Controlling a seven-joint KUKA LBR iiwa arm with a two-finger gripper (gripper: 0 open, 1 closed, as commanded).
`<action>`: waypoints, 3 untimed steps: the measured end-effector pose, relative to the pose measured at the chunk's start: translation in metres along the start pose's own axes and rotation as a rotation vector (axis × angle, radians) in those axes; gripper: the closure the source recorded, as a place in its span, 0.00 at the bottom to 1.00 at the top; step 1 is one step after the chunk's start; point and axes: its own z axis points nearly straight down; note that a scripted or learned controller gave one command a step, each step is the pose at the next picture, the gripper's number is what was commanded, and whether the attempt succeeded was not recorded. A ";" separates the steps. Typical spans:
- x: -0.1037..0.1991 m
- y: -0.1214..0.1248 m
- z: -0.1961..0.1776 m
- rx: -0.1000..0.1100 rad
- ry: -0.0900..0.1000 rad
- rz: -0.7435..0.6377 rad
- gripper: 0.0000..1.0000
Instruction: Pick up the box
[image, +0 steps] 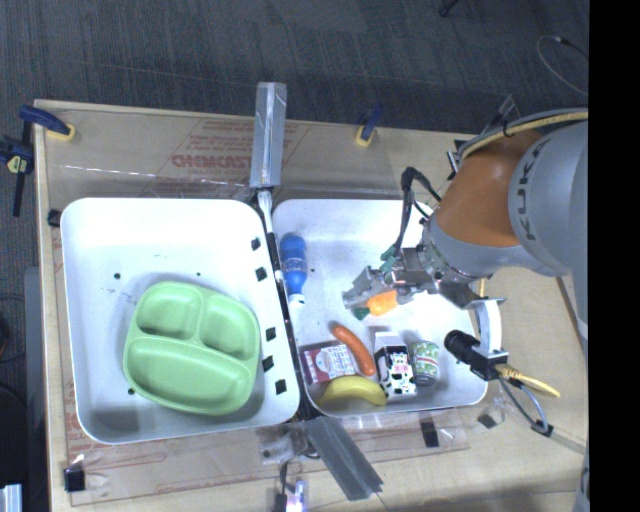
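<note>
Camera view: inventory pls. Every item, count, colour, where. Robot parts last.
divided tray: 1, light green, left bin
bottle: 1, blue with white cap, right bin, along the wall next to the left bin
orange item: 1, orange, right bin centre, under the claw; type unclear
hot dog: 1, red-orange, right bin, lower middle
box: 1, dark red, right bin, lower left corner
banana: 1, yellow, right bin, bottom edge
carton: 1, black and white, right of the banana
can: 1, green label, right of the carton
bins: 2, white, side by side
clamps: blue, bench top edge
arm: 1, grey with orange band
claw: 1, over right bin centre
</note>
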 end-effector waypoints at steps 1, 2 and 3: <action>-0.007 0.068 0.062 0.000 0.000 0.131 0.00; 0.046 0.107 0.056 -0.002 0.000 0.013 0.00; 0.026 0.096 0.100 -0.001 -0.001 -0.427 0.00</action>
